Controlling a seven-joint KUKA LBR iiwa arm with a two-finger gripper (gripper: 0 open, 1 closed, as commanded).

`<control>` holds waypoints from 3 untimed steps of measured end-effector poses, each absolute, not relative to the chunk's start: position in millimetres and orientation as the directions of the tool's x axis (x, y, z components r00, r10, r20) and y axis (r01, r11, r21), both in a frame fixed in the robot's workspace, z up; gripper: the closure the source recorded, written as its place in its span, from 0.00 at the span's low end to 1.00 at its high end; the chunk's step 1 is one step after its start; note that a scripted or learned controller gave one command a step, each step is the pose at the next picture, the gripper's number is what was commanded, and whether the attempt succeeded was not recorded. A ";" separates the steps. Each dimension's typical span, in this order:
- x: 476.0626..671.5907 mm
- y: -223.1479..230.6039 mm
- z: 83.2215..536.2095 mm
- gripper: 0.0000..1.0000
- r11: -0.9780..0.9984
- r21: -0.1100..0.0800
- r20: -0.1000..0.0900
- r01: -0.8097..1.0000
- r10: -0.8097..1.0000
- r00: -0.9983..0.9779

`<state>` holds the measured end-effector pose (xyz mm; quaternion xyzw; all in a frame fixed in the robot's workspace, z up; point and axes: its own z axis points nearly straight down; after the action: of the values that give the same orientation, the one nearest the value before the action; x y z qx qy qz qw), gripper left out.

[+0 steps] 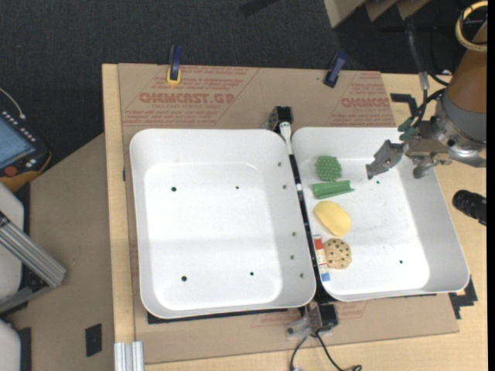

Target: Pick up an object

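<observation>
Two white bins sit side by side on a brown cardboard sheet (232,87). The left bin (147,207) has a few small dark dots on its floor. The right bin (433,246) has four things in it, all close to its left wall. At the top is a bumpy green ball (328,167). Just below it lies a flat green piece (332,188). Under that is a yellow lump (333,217), and lowest is a round tan cookie (337,253) with dark spots. Beside the cookie is a small red and blue strip, too small to tell what it is.

The gripper (384,161) hangs over the top right part of the right bin, near the green ball but not touching it. Nothing is between its fingers. They look spread apart a little, though the view is blurry there.

The cardboard has red writing on it. It seems to say "CHEMCAST GP". A yellow and blue clip (175,66) and a blue clip (336,69) hold its far edge. A small black clamp (281,118) sits between the bins at the top. The floor around is dark carpet (116,14). A blue screen (11,145) glows at the left.
</observation>
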<state>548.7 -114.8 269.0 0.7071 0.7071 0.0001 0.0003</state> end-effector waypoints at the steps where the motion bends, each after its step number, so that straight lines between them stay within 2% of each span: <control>1: 518.6 -62.3 412.2 0.00 0.007 0.016 0.000 1.000 1.000 -0.007; 2: 578.5 13.6 486.4 0.00 0.010 0.014 0.001 1.000 1.000 -0.010; 3: 608.0 99.7 422.7 0.00 0.008 -0.006 0.001 1.000 1.000 -0.008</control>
<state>608.0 99.7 422.7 0.7042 0.7100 -0.0017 -0.0026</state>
